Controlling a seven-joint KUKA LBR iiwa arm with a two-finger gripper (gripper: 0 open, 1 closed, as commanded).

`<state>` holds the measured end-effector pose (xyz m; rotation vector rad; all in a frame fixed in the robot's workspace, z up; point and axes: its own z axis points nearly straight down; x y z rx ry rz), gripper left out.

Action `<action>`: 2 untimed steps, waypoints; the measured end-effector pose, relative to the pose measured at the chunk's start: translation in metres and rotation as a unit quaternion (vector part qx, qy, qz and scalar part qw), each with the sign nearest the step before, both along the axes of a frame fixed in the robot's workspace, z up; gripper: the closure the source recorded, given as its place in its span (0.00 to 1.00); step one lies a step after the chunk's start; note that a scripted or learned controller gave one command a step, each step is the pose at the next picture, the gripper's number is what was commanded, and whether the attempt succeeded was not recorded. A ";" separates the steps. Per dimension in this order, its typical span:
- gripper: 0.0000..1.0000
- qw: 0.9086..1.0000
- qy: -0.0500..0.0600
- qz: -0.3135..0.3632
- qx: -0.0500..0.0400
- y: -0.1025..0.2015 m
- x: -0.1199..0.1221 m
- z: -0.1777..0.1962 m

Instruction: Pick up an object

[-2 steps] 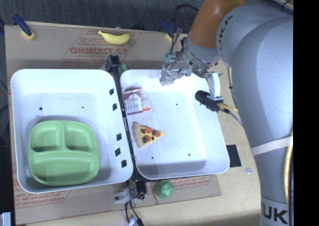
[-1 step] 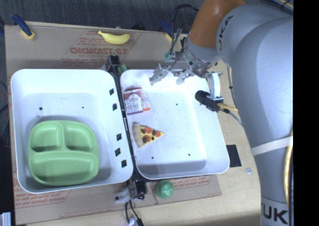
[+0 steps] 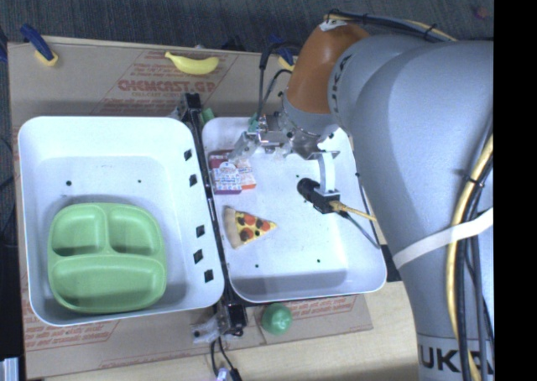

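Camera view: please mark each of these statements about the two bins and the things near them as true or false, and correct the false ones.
1. The green divided tray lies in the left bin. True.
2. The pizza slice lies in the left bin. False: it lies in the right bin.
3. The banana is outside both bins, on the cardboard behind them. True.
4. The green ball sits inside the right bin. False: it rests outside, in front of that bin's near rim.
5. The hand is above the green tray. False: it is over the far part of the right bin, near the small red and white packet.
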<state>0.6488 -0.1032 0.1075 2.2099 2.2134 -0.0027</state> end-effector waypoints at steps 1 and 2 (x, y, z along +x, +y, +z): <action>1.00 1.000 0.001 0.002 0.002 0.002 0.000 0.010; 1.00 1.000 0.003 0.003 0.007 0.088 0.009 0.086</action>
